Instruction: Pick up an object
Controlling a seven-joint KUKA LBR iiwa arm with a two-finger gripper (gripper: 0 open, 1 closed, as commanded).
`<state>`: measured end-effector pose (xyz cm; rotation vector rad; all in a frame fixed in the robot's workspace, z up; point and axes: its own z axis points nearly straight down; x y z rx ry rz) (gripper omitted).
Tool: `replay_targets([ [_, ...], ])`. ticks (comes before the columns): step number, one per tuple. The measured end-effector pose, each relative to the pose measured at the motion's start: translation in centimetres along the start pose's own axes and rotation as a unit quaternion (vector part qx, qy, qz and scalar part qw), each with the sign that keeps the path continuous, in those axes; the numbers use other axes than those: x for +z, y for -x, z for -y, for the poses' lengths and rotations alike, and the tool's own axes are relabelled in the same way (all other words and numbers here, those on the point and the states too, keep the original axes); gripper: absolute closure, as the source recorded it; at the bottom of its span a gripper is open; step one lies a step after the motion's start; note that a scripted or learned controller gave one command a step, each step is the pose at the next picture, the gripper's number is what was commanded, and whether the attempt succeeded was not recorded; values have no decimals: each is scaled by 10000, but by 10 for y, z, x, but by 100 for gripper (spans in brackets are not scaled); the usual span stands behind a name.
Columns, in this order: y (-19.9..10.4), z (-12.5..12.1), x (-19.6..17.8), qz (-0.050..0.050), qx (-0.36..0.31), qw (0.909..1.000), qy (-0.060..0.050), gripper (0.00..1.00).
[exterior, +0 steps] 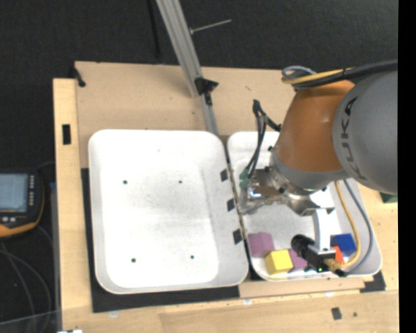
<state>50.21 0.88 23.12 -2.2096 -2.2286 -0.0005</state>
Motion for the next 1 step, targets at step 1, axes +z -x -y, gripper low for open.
replay_targets([
  [1,-62,-31,-1,3,-6,10000,19,100],
])
